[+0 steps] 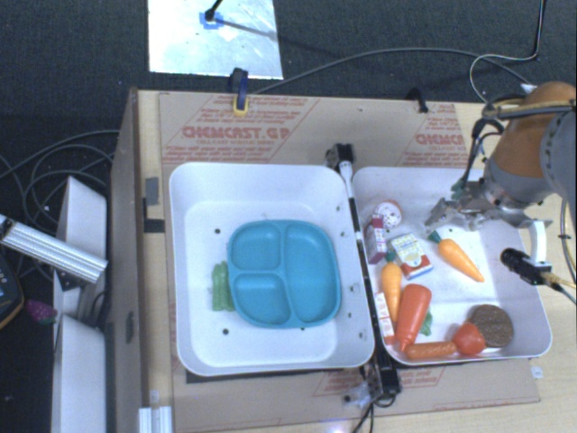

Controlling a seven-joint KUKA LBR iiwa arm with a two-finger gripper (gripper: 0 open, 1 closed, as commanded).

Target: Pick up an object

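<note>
Camera view puts my hand (pixel 458 211) low over the far part of the right bin (pixel 539 327), fingers spread a little and gripping nothing. Just beside the fingertips lies a small orange carrot (pixel 460 258), pointing toward the bin's right wall. Nearer the divider sit a little juice carton (pixel 410 253), a longer carrot (pixel 390 284), a red-orange pepper (pixel 413 313) and a brown cookie (pixel 491 324). Across in the left bin (pixel 200 207) rests a blue divided plate (pixel 283 272) with a green piece (pixel 220 287) against its left edge
</note>
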